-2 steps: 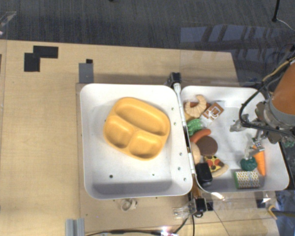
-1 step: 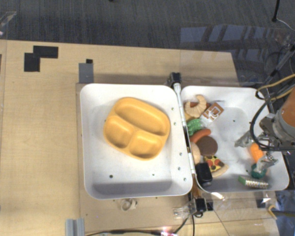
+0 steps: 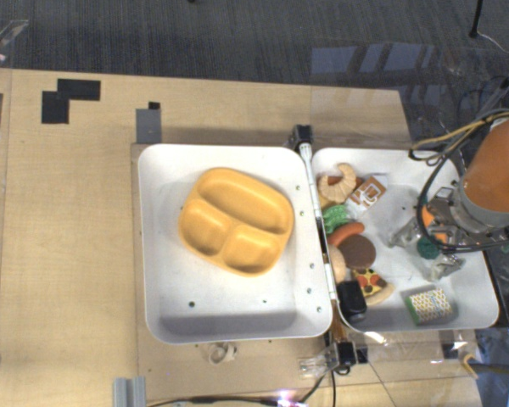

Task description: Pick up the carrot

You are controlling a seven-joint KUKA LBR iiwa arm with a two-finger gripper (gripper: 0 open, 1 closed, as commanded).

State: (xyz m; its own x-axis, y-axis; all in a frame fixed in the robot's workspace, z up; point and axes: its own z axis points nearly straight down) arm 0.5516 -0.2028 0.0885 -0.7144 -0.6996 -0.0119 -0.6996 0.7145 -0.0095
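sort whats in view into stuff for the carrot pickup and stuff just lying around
For the job: carrot, gripper, right bin.

Lying about: yellow divided plate, left bin, croissant, pizza slice, brown round piece, green leafy piece.

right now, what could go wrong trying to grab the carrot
1. The carrot lies packed among toy foods along the right bin's left wall, touching the green piece and the brown disc; fingers may catch those instead.
2. The gripper sits well right of the carrot, so closing here would miss.
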